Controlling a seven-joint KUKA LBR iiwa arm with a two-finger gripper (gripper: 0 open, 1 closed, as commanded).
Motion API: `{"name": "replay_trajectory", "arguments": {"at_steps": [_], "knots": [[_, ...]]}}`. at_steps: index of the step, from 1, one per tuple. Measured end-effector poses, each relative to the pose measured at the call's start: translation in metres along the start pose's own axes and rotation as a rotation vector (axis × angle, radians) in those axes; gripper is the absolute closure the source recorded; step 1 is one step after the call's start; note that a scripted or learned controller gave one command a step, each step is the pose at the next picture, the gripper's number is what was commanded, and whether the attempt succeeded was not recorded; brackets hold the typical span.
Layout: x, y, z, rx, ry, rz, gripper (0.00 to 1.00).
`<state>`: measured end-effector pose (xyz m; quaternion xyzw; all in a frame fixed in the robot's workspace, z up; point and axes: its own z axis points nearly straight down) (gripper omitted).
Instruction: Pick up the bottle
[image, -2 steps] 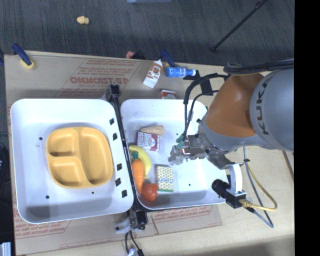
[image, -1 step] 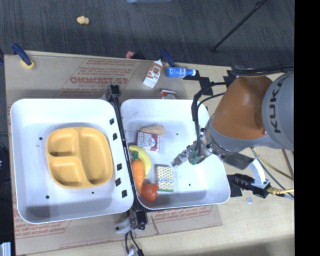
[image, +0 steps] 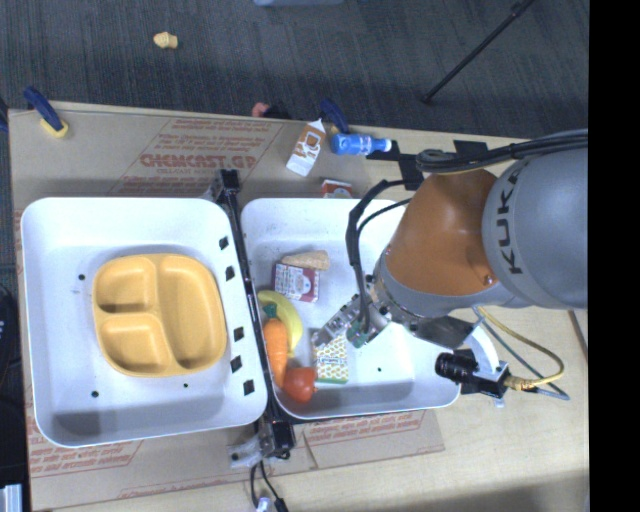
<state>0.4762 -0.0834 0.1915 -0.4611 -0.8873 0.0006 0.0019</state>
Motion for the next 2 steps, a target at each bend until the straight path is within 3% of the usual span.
{"name": "replay_trajectory", "arguments": {"at_steps": [1,2], "knots": [[-0.081,-0.057,-0.071,-0.002,-0.004,0.058,1.00],[-0.103,-0.073,-0.004,-0.001,0.000,-0.168,1.00]]}}
